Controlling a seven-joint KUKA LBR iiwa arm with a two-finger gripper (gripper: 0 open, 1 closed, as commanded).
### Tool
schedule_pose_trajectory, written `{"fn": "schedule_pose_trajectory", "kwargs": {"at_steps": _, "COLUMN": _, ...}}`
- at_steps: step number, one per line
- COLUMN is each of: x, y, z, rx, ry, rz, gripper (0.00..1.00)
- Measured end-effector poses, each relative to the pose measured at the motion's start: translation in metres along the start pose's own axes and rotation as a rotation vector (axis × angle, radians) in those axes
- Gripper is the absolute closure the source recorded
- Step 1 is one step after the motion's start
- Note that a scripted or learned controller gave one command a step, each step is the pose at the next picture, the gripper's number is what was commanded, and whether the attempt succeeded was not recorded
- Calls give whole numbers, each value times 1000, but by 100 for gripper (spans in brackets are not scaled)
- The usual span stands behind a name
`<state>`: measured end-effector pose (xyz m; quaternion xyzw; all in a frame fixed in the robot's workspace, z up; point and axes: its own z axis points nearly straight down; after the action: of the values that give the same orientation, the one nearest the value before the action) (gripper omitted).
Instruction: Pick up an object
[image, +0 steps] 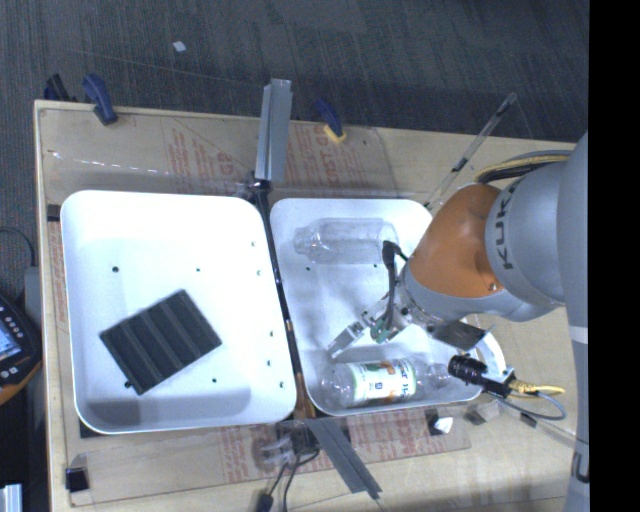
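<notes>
Seemingly fingers spread apart, nothing between them, just above the labelled bottle.

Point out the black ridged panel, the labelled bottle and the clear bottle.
black ridged panel (160, 340), camera view, centre of its ridged face.
labelled bottle (380, 381), camera view, on its label.
clear bottle (340, 241), camera view, mid-body.

Tabletop: pale wood, printed red
Blue clamps: on the tabletop's far edge
Handheld pendant: just beyond the tabletop's left edge
</notes>
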<state>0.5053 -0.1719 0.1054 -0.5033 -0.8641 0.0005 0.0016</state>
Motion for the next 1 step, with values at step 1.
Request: {"fn": "schedule_pose_trajectory", "kwargs": {"at_steps": 1, "x": -36, "y": 4, "z": -65, "rx": -2, "ry": -1, "rz": 469, "gripper": 0}}
